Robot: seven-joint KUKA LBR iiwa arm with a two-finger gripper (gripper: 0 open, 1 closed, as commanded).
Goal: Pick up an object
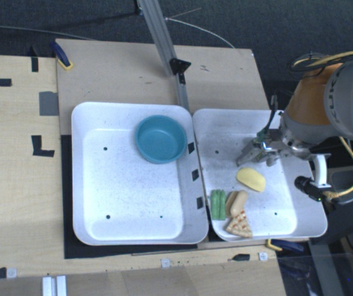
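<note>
The gripper (pixel 247 156) hangs over the middle of the right bin (pixel 219 131), reaching in from the right; its two fingers are spread apart with nothing between them. Just below it and slightly right lies a pale yellow lemon-like piece (pixel 251 179). Further toward the bin's front edge sit a green ridged piece (pixel 217 204), a tan bread-like piece (pixel 238 201) and a pizza slice (pixel 239 224), close together. A blue bowl (pixel 160 139) stands upright in the far right corner of the left bin (pixel 102 184).
A grey metal pole (pixel 162 39) slants down from the top and ends at the seam between the two bins. The arm's orange band (pixel 308 100) and cables sit just beyond the right bin's right side. Beige board surrounds the bins.
</note>
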